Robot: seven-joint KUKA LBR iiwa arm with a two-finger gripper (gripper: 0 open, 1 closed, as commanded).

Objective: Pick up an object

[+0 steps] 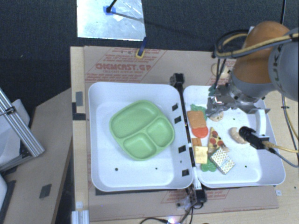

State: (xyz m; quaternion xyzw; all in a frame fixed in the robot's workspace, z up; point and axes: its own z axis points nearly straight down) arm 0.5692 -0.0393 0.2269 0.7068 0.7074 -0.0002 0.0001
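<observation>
I see gripper [215,107] low over right bin [268,171], above toy food pile [208,141]. Finger state: cannot tell. Nothing visibly held; pick not yet done.

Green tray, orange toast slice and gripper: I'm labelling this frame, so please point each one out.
Green tray [141,129], camera view, on the ridge between its compartments.
Orange toast slice [197,119], camera view, on its flat top face.
Gripper [215,110], camera view, at its tip above the right bin.
</observation>
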